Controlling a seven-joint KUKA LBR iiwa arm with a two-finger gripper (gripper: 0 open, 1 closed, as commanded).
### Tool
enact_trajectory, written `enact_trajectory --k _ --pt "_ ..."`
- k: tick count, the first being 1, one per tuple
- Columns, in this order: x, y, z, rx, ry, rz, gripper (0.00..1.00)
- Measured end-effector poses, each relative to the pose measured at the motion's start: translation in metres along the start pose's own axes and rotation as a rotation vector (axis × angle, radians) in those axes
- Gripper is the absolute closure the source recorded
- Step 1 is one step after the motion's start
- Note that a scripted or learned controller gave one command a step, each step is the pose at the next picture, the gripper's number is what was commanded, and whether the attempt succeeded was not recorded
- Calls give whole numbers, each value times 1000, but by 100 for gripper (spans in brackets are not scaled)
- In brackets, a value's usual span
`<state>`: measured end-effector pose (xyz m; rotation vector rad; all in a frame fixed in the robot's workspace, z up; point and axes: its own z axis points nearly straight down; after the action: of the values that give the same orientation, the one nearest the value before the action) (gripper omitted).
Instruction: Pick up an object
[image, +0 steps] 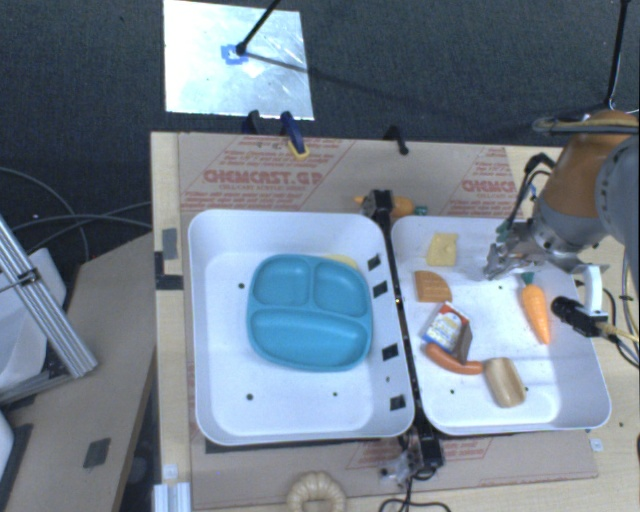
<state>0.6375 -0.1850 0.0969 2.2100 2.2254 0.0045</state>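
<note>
The right bin (580, 400) holds several toy foods. A pale yellow cheese piece (442, 248) lies at the back, with an orange-brown slice (432, 286) just in front of it. Nearer the front are a small printed carton (447, 328), a red sausage (455, 362) and a tan bread roll (504, 381). An orange carrot (537, 312) lies towards the right wall. My gripper (503, 260) hangs low over the back of this bin, right of the cheese and just above-left of the carrot's top. Nothing shows held in it.
The left bin (215, 400) carries a blue divided plate (308, 310), with a yellowish item (345, 261) peeking out behind it. A black clip strip (392, 300) joins the two bins. The grey arm with its orange band (590, 175) overhangs the right bin's back right corner.
</note>
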Motion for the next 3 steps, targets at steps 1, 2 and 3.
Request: enact_trajectory --k 1,2,3 --pt "-3 7 -65 -4 -1 2 100" --pt "5 5 -125 -3 0 0 100" --pt "5 6 -128 2 1 1 100"
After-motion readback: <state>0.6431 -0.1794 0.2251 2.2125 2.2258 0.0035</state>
